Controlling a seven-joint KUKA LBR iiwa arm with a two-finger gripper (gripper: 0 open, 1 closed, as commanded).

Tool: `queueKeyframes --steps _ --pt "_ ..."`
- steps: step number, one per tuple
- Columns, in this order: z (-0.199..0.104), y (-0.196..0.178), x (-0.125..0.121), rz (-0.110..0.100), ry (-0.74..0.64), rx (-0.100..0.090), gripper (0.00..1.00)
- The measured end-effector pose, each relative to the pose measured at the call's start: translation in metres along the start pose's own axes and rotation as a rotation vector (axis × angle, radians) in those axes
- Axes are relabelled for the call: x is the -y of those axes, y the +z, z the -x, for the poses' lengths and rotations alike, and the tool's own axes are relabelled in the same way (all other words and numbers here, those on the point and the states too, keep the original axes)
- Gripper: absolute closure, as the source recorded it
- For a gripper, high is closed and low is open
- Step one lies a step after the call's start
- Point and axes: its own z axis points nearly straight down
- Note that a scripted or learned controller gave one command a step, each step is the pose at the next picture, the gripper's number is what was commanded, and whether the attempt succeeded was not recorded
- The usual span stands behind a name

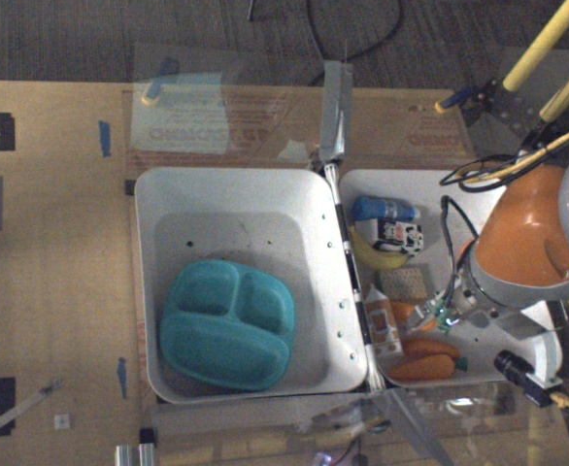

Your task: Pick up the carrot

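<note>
Cardboard-brown bench point(61, 260) was seen carrying two white bins, the left bin point(149, 260) holding a teal divided plate point(228, 323). The carrot point(423, 367) lay in the right bin point(430, 184), at its near edge, beside a banana point(377, 255) and a small bottle point(382, 320). The end effector point(440, 314) hovered just above the carrot; its state could not be told. No lift was judged achieved; grasping and raising remained.
</note>
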Motion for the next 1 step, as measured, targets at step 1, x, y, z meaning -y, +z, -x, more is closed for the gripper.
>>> queueKeyframes --steps 1 --pt "-0.0515 -0.0833 -0.0219 0.001 0.166 0.008 1.00"
